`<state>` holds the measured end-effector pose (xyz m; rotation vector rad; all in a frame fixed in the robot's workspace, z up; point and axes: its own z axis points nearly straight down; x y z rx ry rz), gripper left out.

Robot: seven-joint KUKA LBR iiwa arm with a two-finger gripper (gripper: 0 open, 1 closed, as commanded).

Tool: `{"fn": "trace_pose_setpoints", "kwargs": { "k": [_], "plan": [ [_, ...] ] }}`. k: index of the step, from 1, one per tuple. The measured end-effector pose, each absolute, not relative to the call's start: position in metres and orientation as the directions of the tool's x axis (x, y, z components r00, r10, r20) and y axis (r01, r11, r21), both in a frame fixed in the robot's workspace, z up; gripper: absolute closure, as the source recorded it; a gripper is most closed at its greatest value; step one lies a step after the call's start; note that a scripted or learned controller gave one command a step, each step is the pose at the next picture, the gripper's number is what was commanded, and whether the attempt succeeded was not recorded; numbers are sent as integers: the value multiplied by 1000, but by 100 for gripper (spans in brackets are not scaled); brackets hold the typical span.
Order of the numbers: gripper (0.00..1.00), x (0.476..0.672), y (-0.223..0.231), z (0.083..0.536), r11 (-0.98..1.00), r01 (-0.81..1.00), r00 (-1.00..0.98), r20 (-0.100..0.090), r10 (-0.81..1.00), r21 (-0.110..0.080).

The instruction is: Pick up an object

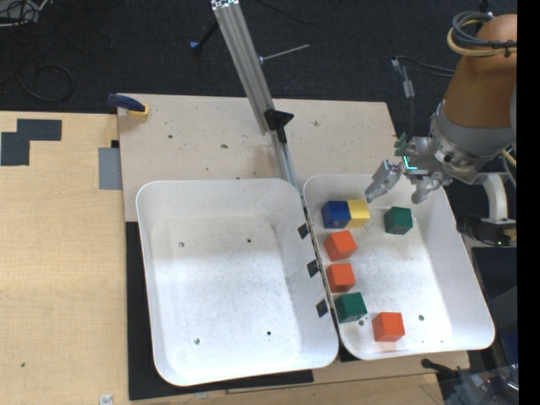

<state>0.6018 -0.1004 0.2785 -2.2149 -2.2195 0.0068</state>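
Note:
The right bin holds several small blocks. A blue block and a yellow block sit side by side at its far left. A green block lies to their right. Two orange blocks run down the left wall, then a dark green block and an orange block near the front. My gripper hangs open above the bin's far end, just above the green block, with nothing between its fingers.
The left bin lies beside the right one. A slanted aluminium post rises behind the bins. A blue-and-yellow clamp sits at the bench's far left corner. Black clips mark the shared bin wall.

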Motion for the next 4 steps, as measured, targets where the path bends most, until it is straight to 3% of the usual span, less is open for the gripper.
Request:
{"fn": "trace_pose_setpoints", "kwargs": {
  "k": [1, 3, 4],
  "plan": [
    [0, 602, -101, 281, 0, 1000, 0, 1, 1000, -3],
    [0, 597, -100, 173, -2, 1000, 2, 2, 1000, -11],
    [0, 594, -99, 117, -1, 1000, 1, 7, 1000, 4]
  ]
}}
